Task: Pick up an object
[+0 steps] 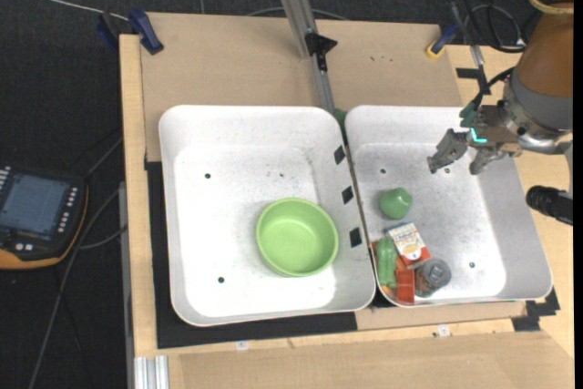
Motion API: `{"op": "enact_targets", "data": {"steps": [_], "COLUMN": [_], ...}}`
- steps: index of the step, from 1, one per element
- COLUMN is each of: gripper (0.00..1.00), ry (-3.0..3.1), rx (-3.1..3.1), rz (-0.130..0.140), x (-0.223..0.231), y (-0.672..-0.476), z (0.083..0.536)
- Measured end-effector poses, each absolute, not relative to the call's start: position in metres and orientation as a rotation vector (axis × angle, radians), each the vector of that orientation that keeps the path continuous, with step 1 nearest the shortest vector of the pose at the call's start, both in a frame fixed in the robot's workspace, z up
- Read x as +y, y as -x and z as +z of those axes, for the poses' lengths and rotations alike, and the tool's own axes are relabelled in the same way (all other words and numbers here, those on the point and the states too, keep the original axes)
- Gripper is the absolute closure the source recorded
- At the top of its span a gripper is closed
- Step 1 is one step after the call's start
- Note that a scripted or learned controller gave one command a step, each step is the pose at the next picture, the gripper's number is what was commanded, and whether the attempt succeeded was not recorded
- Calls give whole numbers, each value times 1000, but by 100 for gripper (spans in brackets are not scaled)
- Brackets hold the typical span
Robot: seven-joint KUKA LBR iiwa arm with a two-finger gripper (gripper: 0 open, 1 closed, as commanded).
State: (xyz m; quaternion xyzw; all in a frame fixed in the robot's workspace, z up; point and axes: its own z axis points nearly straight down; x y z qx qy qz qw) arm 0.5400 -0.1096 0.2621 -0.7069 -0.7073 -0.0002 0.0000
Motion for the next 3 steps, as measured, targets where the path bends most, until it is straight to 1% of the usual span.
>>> {"op": "enact_targets", "data": {"steps": [1,2,3], "gripper": [0,0,0], "ry": [2221,2219,2218], "rx": [-2222,-2220,-2219], "rz": [-1,3,5], "x": [-110,-111,-112], "y": [-540,-546,-547], "z": [262,217,155]}}
